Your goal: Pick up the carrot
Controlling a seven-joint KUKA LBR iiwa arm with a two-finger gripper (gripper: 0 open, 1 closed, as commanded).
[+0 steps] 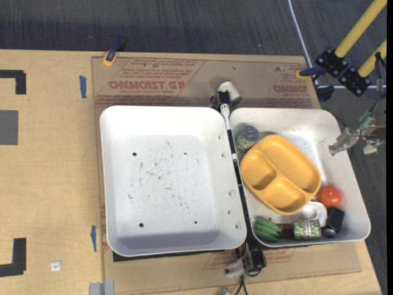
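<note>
Right, the gripper (351, 140) hangs at the right rim of the right bin (319, 120); how wide it stands I cannot tell. No plain carrot shows: a green tuft (266, 227) at the bin's lower left, just beside the yellow divided plate (279, 174), may be its top. Best approach from above, clear of the plate's edge and the red tomato (330, 195).

Even, fairly bright overhead light, soft shadows, mild glare on white bins (163, 118), slightly soft focus.

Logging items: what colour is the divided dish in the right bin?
Yellow divided plastic dish, clearest in the camera view.
</note>
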